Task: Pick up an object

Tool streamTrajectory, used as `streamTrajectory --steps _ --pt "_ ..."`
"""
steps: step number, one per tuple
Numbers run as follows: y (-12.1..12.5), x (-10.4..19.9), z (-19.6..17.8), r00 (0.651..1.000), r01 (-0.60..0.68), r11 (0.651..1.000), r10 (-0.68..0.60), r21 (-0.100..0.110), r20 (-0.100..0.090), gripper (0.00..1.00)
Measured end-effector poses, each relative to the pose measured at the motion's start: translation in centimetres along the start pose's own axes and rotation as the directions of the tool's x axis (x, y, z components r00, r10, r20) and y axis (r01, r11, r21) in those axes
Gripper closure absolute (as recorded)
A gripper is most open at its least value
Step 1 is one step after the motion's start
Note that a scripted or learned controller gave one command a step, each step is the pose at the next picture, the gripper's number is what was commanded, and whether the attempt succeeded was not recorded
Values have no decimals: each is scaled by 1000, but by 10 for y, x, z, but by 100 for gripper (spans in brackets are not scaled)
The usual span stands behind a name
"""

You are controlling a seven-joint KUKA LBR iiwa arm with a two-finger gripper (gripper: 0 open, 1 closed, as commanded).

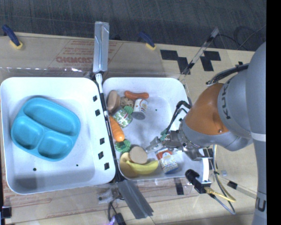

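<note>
Hovering arm [210,118] | right bin [152,84] | above can [168,161], banana [138,167]

The arm's claw [160,143] hangs low in the right bin [171,86], just above a small can [168,162] beside a banana [138,168], while a blue divided tray [45,128] lies in the left bin [18,182]

I count two white bins: the left bin [18,172] and the right bin [154,86]. Inside the left bin I see one blue divided tray [45,128]. Inside the right bin I count one banana [138,167], one carrot [117,130], one sausage [136,95] and two small cans [140,108] [167,161]; the other small items there I can't separate.
</note>
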State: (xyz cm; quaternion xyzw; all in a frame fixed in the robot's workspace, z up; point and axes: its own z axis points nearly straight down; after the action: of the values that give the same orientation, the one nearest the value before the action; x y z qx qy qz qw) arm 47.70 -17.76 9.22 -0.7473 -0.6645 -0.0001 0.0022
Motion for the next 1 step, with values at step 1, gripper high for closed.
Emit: streamTrajectory --steps 1 --pt "2 0 -11 1000 3 1000 -3 -3 0 100"
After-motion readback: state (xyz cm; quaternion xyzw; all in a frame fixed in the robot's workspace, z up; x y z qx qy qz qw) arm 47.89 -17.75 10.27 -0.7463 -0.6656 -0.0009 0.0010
